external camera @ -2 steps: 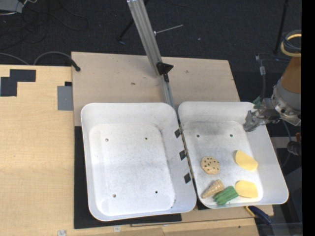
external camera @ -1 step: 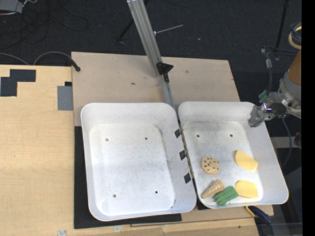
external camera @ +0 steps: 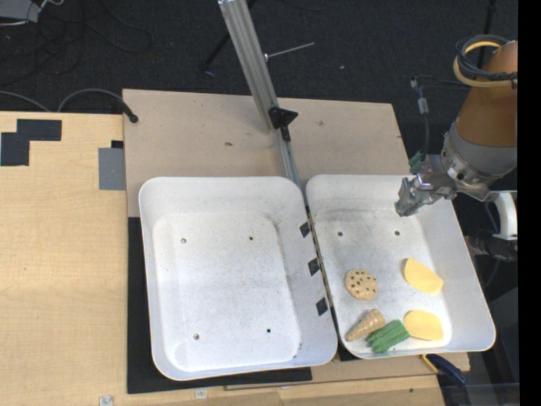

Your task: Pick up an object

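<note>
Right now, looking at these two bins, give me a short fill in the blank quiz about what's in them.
1. The cookie lies in the ____ bin.
2. The number of yellow pieces in that bin is ____.
3. The green toy touches the cone and the ____ yellow piece.
4. The gripper hovers over the right bin's ____ edge.

Missing words: right; two; nearer; far

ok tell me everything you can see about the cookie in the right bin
The cookie is a small round tan disc dotted with dark chips, looking like a toy chocolate-chip biscuit. It lies flat on the floor of the right bin, left of centre, touching nothing. The cone-shaped piece lies just below it in the view, and the tool is well up and to its right.
</note>
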{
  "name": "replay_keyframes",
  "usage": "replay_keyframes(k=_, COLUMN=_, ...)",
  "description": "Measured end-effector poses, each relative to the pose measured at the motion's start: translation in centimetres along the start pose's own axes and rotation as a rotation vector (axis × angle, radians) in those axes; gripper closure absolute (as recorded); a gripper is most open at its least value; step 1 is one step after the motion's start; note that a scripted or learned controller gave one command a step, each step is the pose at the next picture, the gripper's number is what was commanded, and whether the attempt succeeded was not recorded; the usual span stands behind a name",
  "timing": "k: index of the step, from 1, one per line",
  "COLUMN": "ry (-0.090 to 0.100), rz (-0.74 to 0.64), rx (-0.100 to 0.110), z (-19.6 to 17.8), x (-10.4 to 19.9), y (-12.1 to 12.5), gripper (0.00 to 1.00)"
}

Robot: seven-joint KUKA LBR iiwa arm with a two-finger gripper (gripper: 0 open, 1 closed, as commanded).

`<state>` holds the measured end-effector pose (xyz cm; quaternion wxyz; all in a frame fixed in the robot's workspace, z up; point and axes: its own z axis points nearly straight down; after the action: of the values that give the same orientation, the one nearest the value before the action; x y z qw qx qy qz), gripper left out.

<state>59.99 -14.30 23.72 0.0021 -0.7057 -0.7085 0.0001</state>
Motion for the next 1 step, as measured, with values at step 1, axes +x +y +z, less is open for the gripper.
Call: replay_keyframes(k=1, ry=-0.001, rz=-0.001, rx=-0.003, z=-0.57, x=5.23, y=1.79, gripper=1.00)
